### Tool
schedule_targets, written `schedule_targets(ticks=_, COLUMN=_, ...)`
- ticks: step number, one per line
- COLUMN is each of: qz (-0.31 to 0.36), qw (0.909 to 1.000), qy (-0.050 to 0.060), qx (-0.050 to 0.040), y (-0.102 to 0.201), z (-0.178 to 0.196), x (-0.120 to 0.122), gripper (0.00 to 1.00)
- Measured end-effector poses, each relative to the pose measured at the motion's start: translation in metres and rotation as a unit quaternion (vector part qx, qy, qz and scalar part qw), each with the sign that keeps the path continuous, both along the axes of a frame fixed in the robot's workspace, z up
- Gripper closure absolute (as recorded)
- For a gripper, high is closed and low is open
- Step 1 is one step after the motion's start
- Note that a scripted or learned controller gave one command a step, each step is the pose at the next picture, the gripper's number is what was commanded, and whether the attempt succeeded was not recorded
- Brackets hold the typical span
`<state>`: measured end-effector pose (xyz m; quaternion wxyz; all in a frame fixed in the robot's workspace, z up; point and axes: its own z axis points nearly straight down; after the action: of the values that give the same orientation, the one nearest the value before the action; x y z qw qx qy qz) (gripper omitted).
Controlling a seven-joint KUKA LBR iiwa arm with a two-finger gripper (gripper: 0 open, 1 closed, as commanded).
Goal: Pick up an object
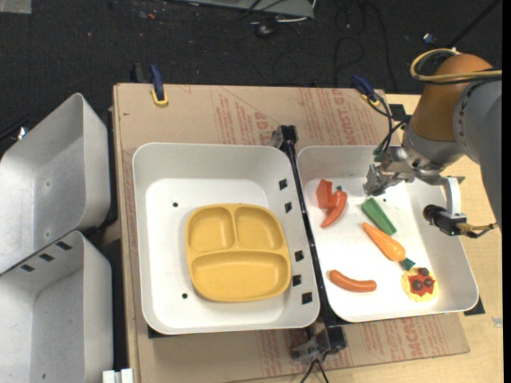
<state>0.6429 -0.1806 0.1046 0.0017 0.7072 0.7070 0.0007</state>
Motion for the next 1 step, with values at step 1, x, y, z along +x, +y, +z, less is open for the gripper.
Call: schedule_targets(ticks=1, qz=-0.001, qw=1.0000, qy=-0.001, qx=-0.0002, y=-0.0020, z=0.0433, x=0.0006, gripper=1.00)
